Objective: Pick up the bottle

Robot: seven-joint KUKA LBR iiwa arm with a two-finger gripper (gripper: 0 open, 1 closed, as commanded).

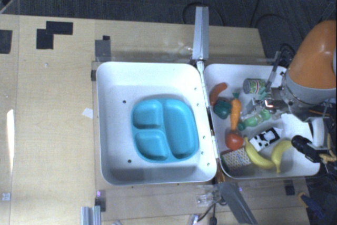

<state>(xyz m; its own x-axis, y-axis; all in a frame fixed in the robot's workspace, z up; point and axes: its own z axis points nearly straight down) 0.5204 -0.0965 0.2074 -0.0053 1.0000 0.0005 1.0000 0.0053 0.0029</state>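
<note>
You see the arm [316,60] reaching into the right bin [300,168] from the right, its jaws [266,105] low over the clutter; whether they stand wide or narrow cannot be told. The green bottle [251,118] lies on its side just beside them, between the carrot [235,113] and the black-and-white box [263,138]. A banana [266,158] lies nearer, a can [255,86] farther. The left bin [110,113] holds a blue divided tray [163,129].

From my station I see the arm [316,66]: a rounded orange band over a grey wrist housing, with dark cabling trailing at four o'clock.
</note>
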